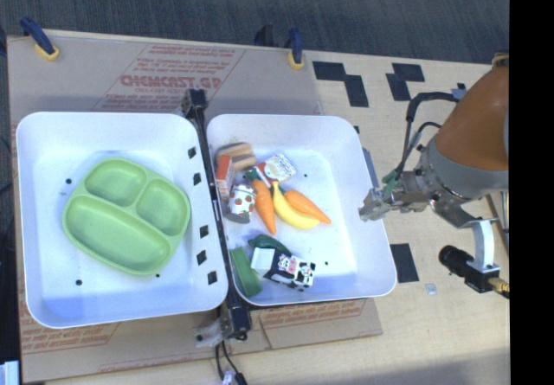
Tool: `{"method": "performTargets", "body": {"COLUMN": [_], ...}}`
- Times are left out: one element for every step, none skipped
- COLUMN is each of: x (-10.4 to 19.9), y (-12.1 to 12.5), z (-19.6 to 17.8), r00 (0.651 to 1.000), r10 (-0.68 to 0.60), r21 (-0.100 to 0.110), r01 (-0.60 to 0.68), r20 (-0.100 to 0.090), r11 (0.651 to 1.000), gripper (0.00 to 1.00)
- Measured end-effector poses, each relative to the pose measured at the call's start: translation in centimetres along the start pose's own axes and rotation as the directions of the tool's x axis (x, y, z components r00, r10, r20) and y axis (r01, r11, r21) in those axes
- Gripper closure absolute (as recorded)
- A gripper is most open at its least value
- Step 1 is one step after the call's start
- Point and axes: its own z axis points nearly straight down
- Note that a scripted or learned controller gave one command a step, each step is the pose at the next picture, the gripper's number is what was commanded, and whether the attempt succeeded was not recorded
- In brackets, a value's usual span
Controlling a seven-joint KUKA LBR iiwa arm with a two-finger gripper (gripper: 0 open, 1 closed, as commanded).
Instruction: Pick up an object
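The right bin (346, 137) holds a pile of toy food: a yellow banana (290, 212), two orange carrots (307, 203), a strawberry-print carton (241, 201), a brown bread-like piece (234, 154), a small white packet (279, 168), a green piece (251, 266) and a black-and-white box (290, 271). My gripper (374, 204) hangs at the right rim of this bin, outside the pile, with nothing seen between its fingers. The grey arm with its orange band reaches in from the right.
The left bin (35, 202) carries a green divided plate (127, 214). A black divider with clips (206, 193) runs between the bins. Blue clamps (295, 50) hold the cardboard at the back edge.
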Motion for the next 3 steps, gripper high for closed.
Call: {"method": "performTargets", "body": {"x": [1.6, 0.0, 3.3], "y": [0.0, -0.1, 0.0], "z": [-0.1, -0.5, 0.8], "r00": [1.0, 1.0, 1.0], "r10": [-0.001, 0.002, -0.001], "r21": [0.003, 0.001, 0.003], "r01": [0.001, -0.002, 0.001], "r20": [-0.001, 0.0, -0.001], "r11": [1.0, 1.0, 1.0], "gripper": [1.0, 1.0, 1.0]}}
